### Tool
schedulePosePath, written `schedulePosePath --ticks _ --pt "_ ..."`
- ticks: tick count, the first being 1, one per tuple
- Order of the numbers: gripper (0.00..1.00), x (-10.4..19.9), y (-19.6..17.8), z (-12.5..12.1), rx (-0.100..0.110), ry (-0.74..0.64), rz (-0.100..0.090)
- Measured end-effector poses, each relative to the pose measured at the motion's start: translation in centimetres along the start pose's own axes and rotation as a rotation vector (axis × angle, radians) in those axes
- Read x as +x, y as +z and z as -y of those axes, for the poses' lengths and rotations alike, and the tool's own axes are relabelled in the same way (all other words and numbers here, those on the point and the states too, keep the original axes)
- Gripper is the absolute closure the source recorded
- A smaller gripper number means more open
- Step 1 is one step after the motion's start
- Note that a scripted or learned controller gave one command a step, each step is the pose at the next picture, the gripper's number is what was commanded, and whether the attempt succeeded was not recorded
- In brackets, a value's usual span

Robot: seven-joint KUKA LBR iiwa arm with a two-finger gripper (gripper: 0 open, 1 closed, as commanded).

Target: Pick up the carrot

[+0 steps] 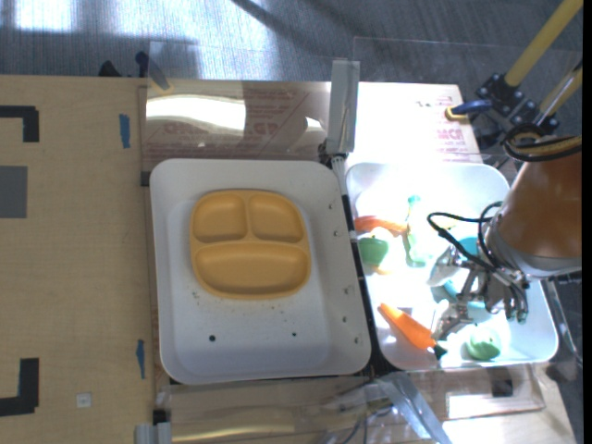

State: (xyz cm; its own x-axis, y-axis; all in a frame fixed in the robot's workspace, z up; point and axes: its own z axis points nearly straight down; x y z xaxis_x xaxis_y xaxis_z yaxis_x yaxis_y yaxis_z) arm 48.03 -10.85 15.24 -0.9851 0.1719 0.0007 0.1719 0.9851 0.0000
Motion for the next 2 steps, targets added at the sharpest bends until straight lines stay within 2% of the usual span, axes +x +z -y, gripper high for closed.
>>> schedulePosePath --ticks 1,2 --pt "0.0 1.1 -3.4 -7.3 -0.004 -0.097 0.011" --pt "0.0 0.7 -3.3 -4.6 -0.001 -0.037 0.008"
